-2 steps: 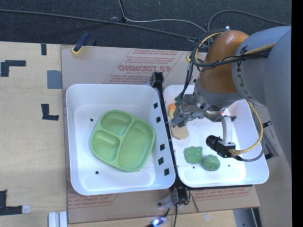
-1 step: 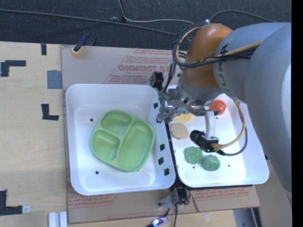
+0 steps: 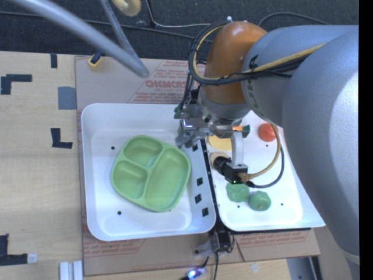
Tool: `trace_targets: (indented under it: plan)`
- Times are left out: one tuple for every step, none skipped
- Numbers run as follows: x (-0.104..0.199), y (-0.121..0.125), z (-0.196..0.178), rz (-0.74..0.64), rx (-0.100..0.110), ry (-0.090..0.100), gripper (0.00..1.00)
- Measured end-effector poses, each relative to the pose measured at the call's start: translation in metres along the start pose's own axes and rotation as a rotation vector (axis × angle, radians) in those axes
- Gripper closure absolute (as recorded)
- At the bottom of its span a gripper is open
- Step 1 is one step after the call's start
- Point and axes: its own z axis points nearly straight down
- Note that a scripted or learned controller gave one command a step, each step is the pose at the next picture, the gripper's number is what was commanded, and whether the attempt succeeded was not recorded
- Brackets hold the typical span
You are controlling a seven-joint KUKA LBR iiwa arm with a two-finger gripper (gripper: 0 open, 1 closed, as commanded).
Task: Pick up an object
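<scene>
Two shallow white bins stand side by side on the worktop (image 3: pixel 35 156): the left bin (image 3: pixel 96 156) and the right bin (image 3: pixel 291 206). A dark divider (image 3: pixel 201 179) runs between them.

In the left bin lies one green plate (image 3: pixel 152 172) with three compartments, flat on the bin floor. In the right bin I count two green objects: one flatter green piece (image 3: pixel 237 193) and one rounder green piece (image 3: pixel 260 200), just beside each other. There is also one small orange-red object (image 3: pixel 267 132), and one pale yellow thing (image 3: pixel 220 143) that is partly hidden under the arm, so I cannot name it more exactly.

The arm (image 3: pixel 303 80) with its orange band (image 3: pixel 232 51) covers much of the right bin. The pincer (image 3: pixel 189 134) is low over the inner edge of the left bin, close to the divider. Its fingers are dark and mixed with the metal parts around them, so I cannot tell whether it is released or clenched, and I see no object between them.

The green plate is to the left of the pincer and a little nearer to the camera, its upper right rim very near the pincer; I cannot tell if they touch. The two green pieces are to the right and well nearer to the camera, the orange-red object to the right.
</scene>
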Motion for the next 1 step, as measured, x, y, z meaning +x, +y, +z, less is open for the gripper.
trace_targets:
  plan:
    - [-0.0019,-0.0003,0.0004,0.002,0.001,-0.001,0.00]
